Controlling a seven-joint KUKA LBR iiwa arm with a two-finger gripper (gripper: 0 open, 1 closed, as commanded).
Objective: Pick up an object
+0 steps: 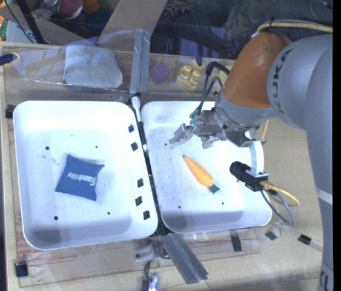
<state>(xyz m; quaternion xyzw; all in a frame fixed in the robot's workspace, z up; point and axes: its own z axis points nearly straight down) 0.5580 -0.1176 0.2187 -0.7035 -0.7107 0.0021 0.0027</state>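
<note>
Looking from the left, I see the left bin (pixel 25 162) first. A blue bean bag (pixel 80 177) lies flat in the middle of it, a bit tilted, well apart from every wall. Nothing is near it, so it would be easy to reach, but the arm is not over there.

Next comes the ridge where the two bins meet, and then the right bin (pixel 170 205). An orange toy carrot (pixel 198 171) lies on its floor near the middle, slanting, with its green end pointing down and to the right. It rests free and touches nothing else.

Just above the carrot hangs the pincer (pixel 181 135). It points to the left, and its fingers look a little apart with nothing between them, though they are small and hard to see well. The carrot is close below it, so I think the carrot is the thing it will try for. To get it, the pincer should come down with one finger on each long side.

The big grey arm (pixel 291 83) with its orange band comes in from the right. Behind the bins, on the surface, sit a grey pad (pixel 93 67), a purple toy (pixel 160 73) and a yellow toy (pixel 188 76), out of the way.
</note>
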